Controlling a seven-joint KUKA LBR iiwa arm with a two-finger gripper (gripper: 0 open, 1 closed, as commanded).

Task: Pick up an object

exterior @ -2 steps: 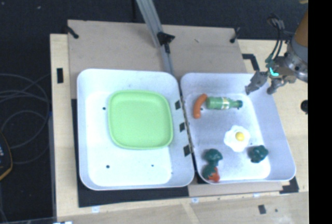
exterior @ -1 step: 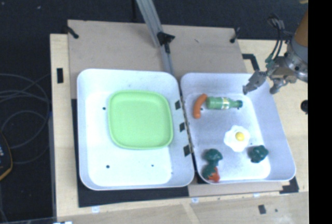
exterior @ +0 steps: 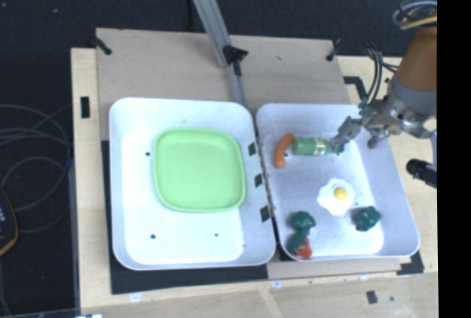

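Two white bins side by side, arm reaching in from the right.

In the left bin, a green plate. In the right bin, toward the far side, an orange sausage touching a green bottle; nearer, a fried egg, broccoli beside a small red piece, another green piece. At the bottle's right end, the gripper; opening impossible to tell.

A green bottle lies on its side in the right bin's upper part.
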